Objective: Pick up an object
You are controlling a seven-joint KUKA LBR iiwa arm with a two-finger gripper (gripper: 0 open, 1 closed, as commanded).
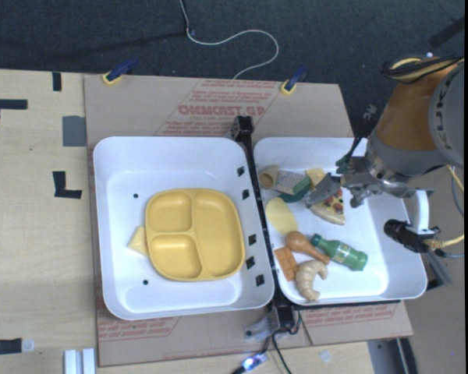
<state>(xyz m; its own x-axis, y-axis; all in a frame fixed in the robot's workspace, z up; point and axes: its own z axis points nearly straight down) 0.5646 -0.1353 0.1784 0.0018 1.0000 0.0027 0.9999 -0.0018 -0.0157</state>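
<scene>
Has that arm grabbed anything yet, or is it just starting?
Done: the arm has reached into the right bin, and its gripper is down at the pizza slice toy. In hand: nothing that I can confirm. Left: the lift itself; the green bottle and croissant lie untouched.

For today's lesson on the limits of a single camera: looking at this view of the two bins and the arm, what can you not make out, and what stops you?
- Gripper in the camera view: too small and dark to tell what its fingers are doing over the pizza slice.
- Pale yellow piece in the left bin: mostly hidden under the yellow divided plate.
- Objects near the divider in the right bin, around the grey item: too small and cluttered to identify.
- Arm: cut off by the right edge.
</scene>
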